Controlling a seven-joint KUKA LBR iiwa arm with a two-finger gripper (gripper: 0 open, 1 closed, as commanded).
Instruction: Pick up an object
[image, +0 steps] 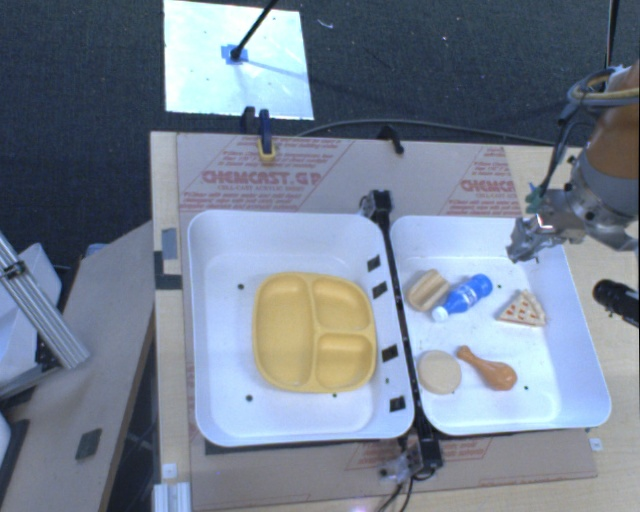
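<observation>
Nothing lifted yet: grey metal two-finger gripper (524, 247), grip state unclear, hangs above right white plastic bin's (580, 330) far edge

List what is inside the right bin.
In the right bin: bread roll, blue bottle, pizza slice, round cookie, drumstick. The gripper covers some of the bin's far rim.

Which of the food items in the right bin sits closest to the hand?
The pizza slice, below the hand; bottle, drumstick, bread roll and cookie lie farther left or lower.
</observation>
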